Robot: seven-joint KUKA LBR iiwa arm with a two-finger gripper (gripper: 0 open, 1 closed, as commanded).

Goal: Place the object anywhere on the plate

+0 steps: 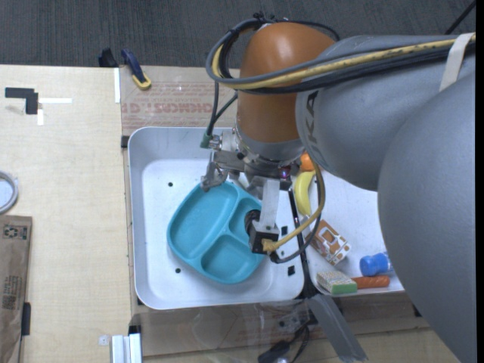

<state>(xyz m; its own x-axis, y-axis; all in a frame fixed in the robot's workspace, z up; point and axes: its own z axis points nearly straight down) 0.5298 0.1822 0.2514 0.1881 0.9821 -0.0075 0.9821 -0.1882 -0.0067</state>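
Camera view looks down at a slant on the two white bins, and we see the blue plate (212, 237) lying in the left bin (147, 203), its divided face turned up, toward that bin's right side. The gripper (218, 174) hangs at the plate's upper rim, under the orange band (276, 82) of the arm. We cannot tell whether it is wide, narrow or holding anything (the wrist covers it from above). In the right bin (352, 203) we find a yellow banana (305, 191) close to the wall between the bins. Lower down are a patterned box (331, 242), a blue thing (374, 263), a green-and-cream block (336, 282) and an orange stick (370, 282). We cannot tell which of these is the object to place.
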